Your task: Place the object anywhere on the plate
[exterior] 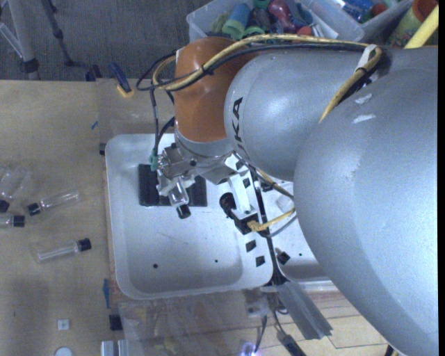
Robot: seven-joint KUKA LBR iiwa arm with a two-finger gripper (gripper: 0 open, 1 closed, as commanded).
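My gripper (174,189) hangs over the back left part of the left white bin (174,278), under the orange wrist band (198,90). Its two black fingers (148,185) stand wide apart, so it is open, and I see nothing between them. The wrist hardware hides the bin floor directly under the gripper. The grey arm covers the right half of the view and most of the right bin (306,263).
Several clear vials with black caps (62,248) lie on the wooden bench left of the bin. A tub of colourful toys (271,17) stands at the back. Two small dark specks (154,265) dot the bin floor near the front.
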